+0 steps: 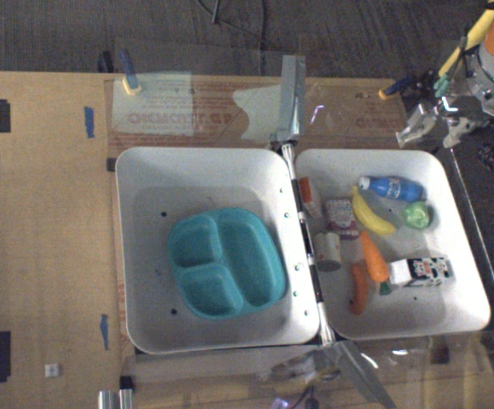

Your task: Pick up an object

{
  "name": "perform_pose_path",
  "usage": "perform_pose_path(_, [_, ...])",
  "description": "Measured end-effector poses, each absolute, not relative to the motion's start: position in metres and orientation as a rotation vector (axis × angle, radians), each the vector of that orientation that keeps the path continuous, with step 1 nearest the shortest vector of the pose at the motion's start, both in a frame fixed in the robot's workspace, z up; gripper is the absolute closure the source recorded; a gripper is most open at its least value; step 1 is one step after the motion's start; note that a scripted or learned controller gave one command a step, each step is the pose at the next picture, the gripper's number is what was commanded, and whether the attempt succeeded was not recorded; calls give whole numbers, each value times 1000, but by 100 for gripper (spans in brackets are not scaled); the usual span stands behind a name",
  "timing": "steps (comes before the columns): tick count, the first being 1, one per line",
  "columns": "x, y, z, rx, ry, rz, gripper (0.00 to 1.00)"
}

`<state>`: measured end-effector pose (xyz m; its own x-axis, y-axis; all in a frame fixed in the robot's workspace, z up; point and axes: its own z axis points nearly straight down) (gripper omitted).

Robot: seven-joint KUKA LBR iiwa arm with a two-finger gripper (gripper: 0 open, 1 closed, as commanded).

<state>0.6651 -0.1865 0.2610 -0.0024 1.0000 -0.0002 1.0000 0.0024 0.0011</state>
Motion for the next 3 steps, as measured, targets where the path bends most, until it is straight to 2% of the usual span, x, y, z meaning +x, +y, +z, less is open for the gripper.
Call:
perform_pose_path(1, [657, -180, 118, 2133, 2264, 26, 0])
perform_pose_path(2, [584, -216, 89, 2142, 2295, 21, 0])
perform_pose_path(3, [661, -209, 174, 2389, 2033, 2, 0])
